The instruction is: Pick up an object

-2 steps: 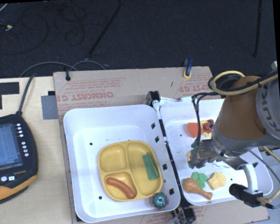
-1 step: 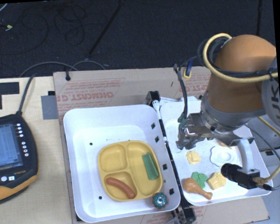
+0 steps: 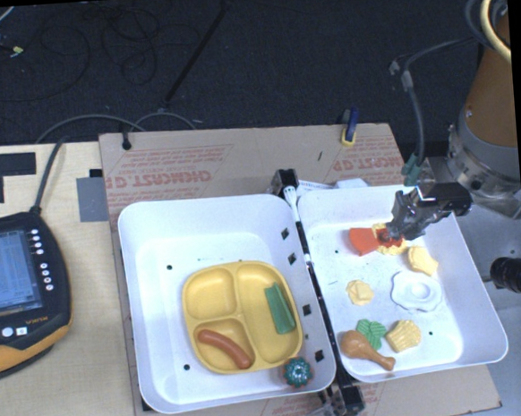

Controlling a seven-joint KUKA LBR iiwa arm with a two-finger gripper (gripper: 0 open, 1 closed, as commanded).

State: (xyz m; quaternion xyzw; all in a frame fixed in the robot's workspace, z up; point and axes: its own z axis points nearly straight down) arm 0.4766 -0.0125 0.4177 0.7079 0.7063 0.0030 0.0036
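Though inverted, red lettering (image 3: 164, 177) on cardboard (image 3: 238, 150).

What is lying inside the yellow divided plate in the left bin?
The yellow plate holds a sausage in its front compartment and a green stick in its right compartment. The back-left compartment looks bare. Anything underneath the plate is covered.

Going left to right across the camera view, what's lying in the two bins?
Sausage → green stick → teal ball → drumstick → orange wedge → fried egg, with the gripper low over the orange wedge's right end.
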